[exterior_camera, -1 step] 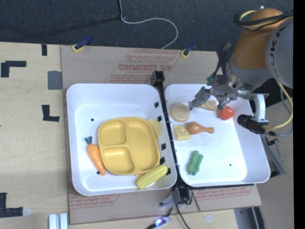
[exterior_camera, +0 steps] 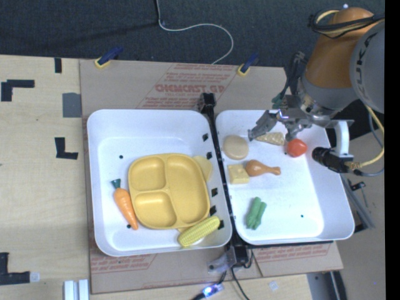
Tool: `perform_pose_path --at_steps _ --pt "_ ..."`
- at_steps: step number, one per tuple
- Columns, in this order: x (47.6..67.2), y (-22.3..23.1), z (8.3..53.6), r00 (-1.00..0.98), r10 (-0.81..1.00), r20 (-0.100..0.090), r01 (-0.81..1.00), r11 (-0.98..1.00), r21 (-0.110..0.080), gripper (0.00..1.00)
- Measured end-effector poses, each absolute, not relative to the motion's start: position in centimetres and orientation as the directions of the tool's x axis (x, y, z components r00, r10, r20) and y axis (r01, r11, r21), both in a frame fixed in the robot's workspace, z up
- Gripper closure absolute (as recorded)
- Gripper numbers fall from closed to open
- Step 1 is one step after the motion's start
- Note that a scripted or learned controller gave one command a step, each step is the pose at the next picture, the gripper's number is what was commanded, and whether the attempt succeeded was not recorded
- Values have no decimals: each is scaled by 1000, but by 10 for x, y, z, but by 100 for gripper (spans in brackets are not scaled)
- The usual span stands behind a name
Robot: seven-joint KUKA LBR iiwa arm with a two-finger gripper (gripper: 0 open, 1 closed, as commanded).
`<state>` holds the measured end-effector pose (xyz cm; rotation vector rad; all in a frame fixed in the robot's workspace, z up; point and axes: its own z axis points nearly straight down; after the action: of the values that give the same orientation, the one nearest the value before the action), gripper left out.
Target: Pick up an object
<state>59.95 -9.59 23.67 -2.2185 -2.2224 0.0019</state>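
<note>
Pizza slice (exterior_camera: 271, 139) lies between spread fingers (exterior_camera: 261, 129), seemingly untouched, beside tomato (exterior_camera: 296, 147).

red print on cardboard (exterior_camera: 181, 87), unreadable

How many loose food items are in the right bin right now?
5: a round bun near the divider, a cheese wedge below it, a drumstick mid-bin, a green pod toward the front, a tomato by the gripper. A pale piece under the gripper may be another.
</note>
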Motion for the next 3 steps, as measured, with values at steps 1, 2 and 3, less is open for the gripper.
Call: perform_pose_path --at_steps 1,2,3 --pt "597 -103 175 -1 1000 -1 1000 1 -8 0" --pt "595 -112 116 -1 1000 0 1000 1 -8 0" --pt "596 -111 85 0 1000 0 1000 0 2 0"
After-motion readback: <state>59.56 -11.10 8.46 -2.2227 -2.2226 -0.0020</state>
